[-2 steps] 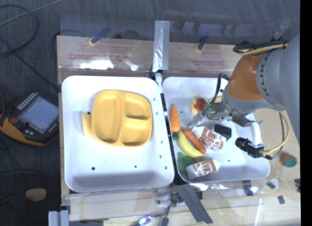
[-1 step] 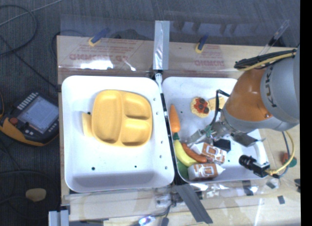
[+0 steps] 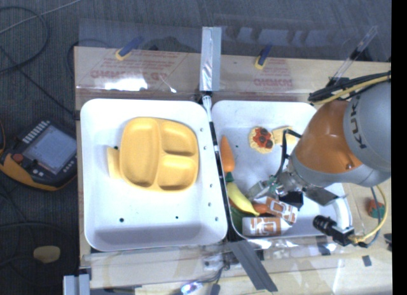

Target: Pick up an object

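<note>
Camera view puts your two-finger gripper [image 3: 275, 193] low in the right-hand shallow white bin [image 3: 299, 110], down among a heap in its near-left corner — a yellow plastic banana [image 3: 238, 198], an orange toy carrot [image 3: 226, 153] and a brown-and-white labelled can [image 3: 267, 226]. You cannot tell whether it is parted or closed on anything; the wrist hides that. The yellow divided plastic tray [image 3: 158, 152] sits alone in the left white bin [image 3: 95, 179], likely because picking happens on the right.
</note>
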`<state>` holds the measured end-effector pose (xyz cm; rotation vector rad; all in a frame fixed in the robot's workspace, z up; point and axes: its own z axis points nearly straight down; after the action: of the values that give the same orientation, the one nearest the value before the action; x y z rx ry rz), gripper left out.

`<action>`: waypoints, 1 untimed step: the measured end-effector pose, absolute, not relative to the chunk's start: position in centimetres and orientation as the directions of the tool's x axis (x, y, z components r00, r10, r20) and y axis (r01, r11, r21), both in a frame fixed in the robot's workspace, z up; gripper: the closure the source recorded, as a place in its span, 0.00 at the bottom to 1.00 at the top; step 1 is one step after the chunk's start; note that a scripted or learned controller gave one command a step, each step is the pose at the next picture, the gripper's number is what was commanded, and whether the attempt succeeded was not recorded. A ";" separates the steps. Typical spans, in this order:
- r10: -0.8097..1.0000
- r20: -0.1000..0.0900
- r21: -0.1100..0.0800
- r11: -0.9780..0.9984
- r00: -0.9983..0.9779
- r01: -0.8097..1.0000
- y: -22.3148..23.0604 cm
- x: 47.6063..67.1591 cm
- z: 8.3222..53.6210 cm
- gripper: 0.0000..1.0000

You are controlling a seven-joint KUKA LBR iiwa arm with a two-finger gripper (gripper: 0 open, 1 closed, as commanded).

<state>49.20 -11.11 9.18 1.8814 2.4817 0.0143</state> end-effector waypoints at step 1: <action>1.000 -0.004 0.011 0.021 -0.021 1.000 -12.7 58.7 9.0 0.00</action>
<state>58.70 -12.70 8.97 2.1900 2.2374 0.0083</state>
